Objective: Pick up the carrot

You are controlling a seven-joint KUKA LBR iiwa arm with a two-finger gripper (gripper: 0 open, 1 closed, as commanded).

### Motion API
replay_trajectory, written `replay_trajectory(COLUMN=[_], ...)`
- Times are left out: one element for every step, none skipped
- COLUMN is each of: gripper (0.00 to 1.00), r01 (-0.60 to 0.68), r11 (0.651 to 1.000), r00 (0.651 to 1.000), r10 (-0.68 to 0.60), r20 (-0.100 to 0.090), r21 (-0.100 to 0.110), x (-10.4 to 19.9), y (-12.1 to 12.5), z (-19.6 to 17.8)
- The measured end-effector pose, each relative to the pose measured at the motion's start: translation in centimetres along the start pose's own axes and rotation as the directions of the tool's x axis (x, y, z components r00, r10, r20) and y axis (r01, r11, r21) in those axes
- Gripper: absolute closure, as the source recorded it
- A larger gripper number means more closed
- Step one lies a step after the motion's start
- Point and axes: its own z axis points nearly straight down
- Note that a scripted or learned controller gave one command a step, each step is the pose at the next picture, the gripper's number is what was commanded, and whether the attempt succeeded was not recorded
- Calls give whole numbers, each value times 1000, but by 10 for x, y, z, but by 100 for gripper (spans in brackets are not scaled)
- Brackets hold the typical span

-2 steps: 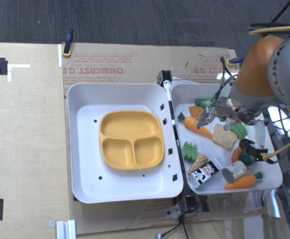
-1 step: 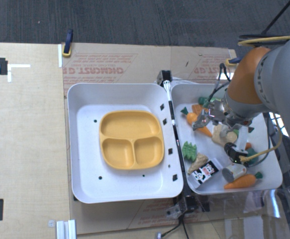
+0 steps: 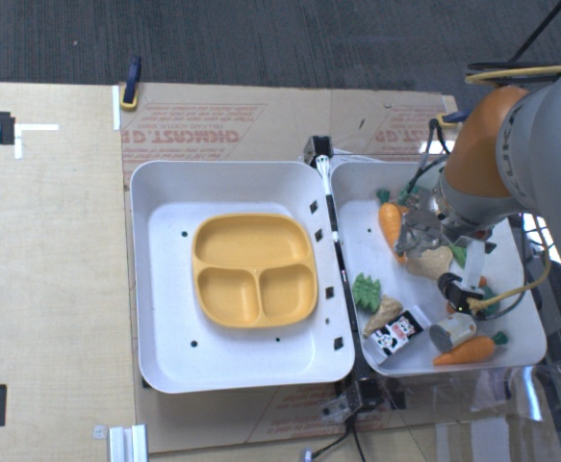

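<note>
Two orange carrots lie in the right bin (image 3: 357, 221). One carrot (image 3: 390, 225) lies near the bin's left wall at the back, its green top pointing away. The other carrot (image 3: 465, 350) rests along the front edge, its green top to the right. My gripper (image 3: 416, 238) hangs low over the bin, just right of the back carrot and close beside it. The wrist hides what lies directly under the gripper.
The left bin (image 3: 155, 287) holds a yellow divided plate (image 3: 255, 269). In the right bin are a green leafy toy (image 3: 367, 290), a beige piece (image 3: 386, 309), a black-and-white box (image 3: 395, 332), a grey item (image 3: 452, 331) and a tan lump (image 3: 432, 261).
</note>
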Motion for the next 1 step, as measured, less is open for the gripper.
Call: replay_trajectory(gripper=[100], r01=[-126], r11=[992], r00=[992], r10=[126], r20=[1], r21=[4], x=[58], y=[-35], z=[-87])
